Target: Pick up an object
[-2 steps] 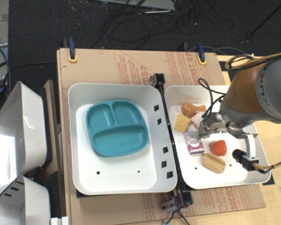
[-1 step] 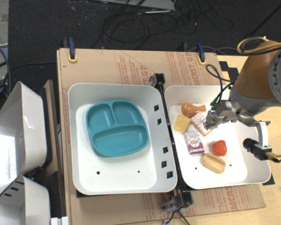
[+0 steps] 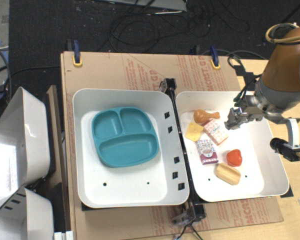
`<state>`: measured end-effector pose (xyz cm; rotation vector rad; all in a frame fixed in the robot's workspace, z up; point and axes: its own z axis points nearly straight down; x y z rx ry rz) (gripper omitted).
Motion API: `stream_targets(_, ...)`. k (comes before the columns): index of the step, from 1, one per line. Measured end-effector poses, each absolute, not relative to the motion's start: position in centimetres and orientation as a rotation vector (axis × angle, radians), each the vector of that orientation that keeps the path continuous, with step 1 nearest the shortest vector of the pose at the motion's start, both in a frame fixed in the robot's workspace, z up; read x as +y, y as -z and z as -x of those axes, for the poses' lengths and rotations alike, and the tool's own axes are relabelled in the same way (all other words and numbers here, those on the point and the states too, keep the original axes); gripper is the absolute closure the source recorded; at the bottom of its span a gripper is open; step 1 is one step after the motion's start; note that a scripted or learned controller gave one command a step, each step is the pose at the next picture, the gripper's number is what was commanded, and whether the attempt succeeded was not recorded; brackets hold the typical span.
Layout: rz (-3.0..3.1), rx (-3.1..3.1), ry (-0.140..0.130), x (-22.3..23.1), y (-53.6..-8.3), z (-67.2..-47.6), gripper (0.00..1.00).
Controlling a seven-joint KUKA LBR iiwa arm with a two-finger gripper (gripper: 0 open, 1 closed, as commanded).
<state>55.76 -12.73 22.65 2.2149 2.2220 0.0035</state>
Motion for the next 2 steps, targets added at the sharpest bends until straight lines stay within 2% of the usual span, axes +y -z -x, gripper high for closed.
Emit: stream_targets(2,-2.214,2.224,-0.003,-12.1,-29.7,-55.9,1.00)
